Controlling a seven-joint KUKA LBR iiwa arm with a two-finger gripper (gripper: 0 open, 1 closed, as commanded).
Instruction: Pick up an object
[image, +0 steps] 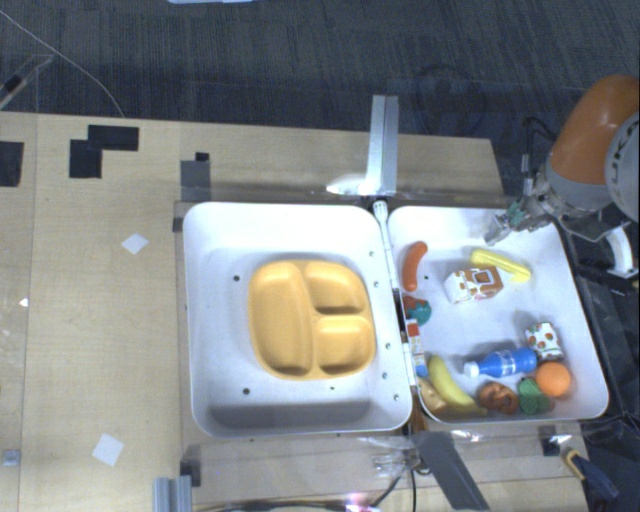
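Observation:
My gripper (506, 223) hangs over the far right corner of the right bin (585, 330), below the orange band of the arm (592, 135). Just in front of it lie a yellow piece (501, 265) and a small white and brown carton (474, 286). An orange-red sausage (413, 265) lies near the bin's left wall, with a teal item (418, 312) below it. Along the near side sit a banana (448, 383), a blue bottle (503, 363), an orange (553, 379), a spotted white box (541, 339), a brown-red item (497, 396) and a green item (533, 399).
The left bin (210, 300) holds a yellow divided tray (310, 318) in its middle. A metal post (383, 145) stands behind the wall between the two bins. Cables run along the bench's right side (610, 270).

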